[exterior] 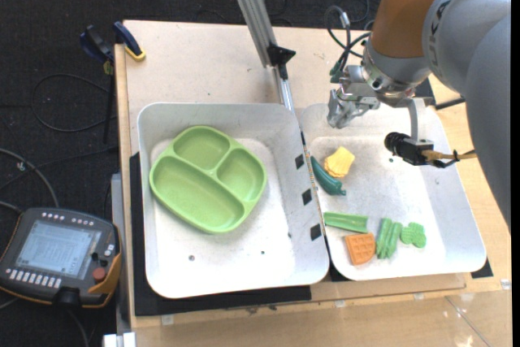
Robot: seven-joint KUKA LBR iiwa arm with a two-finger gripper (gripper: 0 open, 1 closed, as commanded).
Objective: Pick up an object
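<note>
We are looking down from one fixed camera above bench (pixel 203 53), at slant, not straight overhead. Facing so far bench edge is lying toward top, near edge toward bottom. Sitting at middle distance: both bins fitting whole, left bin (pixel 162 256) and right bin (pixel 455 232) side by side across centre. Arm (pixel 455 12) is entering from our right, looming large, nearer lens than bench. Dark floor (pixel 49 110) is showing at left and top.
</note>
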